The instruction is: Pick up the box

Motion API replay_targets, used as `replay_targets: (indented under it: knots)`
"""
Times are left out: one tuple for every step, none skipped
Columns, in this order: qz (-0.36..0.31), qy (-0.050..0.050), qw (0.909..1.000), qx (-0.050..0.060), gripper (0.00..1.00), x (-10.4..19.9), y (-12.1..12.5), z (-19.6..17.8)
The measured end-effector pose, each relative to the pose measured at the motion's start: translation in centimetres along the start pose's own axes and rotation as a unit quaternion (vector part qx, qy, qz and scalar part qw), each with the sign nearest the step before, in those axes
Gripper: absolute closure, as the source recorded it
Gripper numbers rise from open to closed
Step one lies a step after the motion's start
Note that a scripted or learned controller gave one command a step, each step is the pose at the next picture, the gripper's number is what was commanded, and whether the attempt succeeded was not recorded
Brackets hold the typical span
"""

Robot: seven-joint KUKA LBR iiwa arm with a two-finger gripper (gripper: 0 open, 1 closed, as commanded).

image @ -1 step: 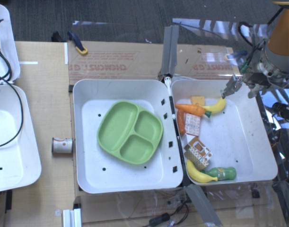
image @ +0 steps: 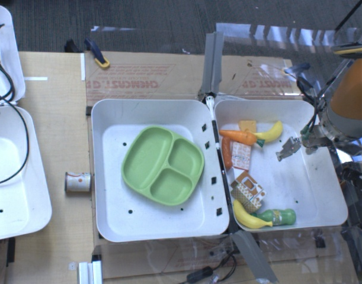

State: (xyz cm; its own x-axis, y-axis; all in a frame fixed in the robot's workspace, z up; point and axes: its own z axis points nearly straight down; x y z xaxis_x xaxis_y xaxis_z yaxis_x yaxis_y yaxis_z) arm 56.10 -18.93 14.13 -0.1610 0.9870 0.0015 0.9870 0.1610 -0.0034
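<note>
Box [image: 247, 189]: small carton with a brown and white printed top, lying flat and turned at an angle in the lower left part of the right bin [image: 311, 209], close to the wall that divides the two bins. Nothing is gripping it.

Banana [image: 247, 216]: lying just below the box, touching or nearly touching its lower edge, curving toward the bin's front wall.

Green bottle-shaped item [image: 280, 217]: lying on its side beside the banana's right end, along the front of the same bin.

Red and white packet [image: 241, 155]: lying flat above the box, near the dividing wall.

Carrot [image: 239, 137]: orange, resting across the top of the packet; a second orange piece [image: 226, 152] is lying along the packet's left edge.

Second banana [image: 269, 132]: sitting at the upper part of the right bin, next to a small yellow-orange block [image: 247, 125].

Gripper [image: 287, 149]: hanging over the right-hand middle of the right bin, well apart from the box, its metal fingers pointing left. Whether the claw is wide or narrow cannot be told from this angle; nothing is showing between the fingers.

Arm [image: 349, 96]: reaching in from the right.

Left bin [image: 106, 218]: holding a green divided plate [image: 163, 165] with three compartments, sitting near its centre.
</note>
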Motion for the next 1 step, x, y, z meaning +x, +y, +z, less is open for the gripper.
replay_targets:
  knots:
    - [0.174, 0.001, 0.9847, 0.001, 0.00, 4.09, -4.91, 5.25]
